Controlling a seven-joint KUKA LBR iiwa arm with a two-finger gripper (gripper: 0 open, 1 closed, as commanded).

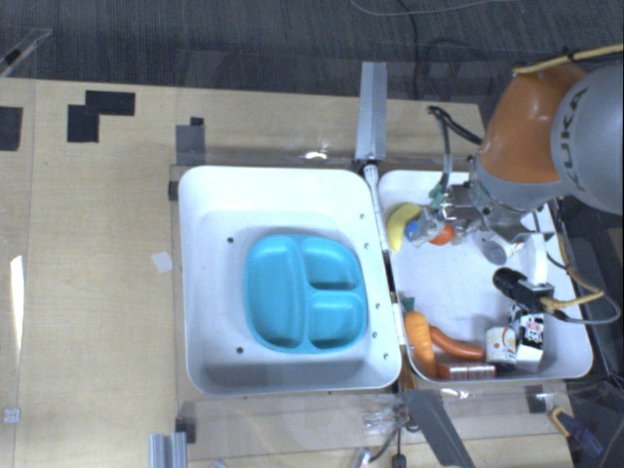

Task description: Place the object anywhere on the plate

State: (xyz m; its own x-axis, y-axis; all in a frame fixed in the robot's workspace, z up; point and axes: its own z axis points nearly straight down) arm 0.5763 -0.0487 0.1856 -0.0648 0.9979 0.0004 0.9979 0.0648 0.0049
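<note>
We log the task's thing as a yellow rounded object (401, 224), smooth, lemon-like, in the upper-left corner of the right bin (575, 354), just beside the divider; its long axis is hard to judge. The gripper (441, 224) sits just right of it; whether it grips, we cannot tell. The blue plate (304, 292), glossy, three compartments, rounded corners, lies in the left bin (210, 261). A carrot (419, 333) and sausage (458, 343) lie lower right.

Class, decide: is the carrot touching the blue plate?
Apart. The camera view shows the carrot in the right bin, the blue plate in the left, bin walls between them.
</note>
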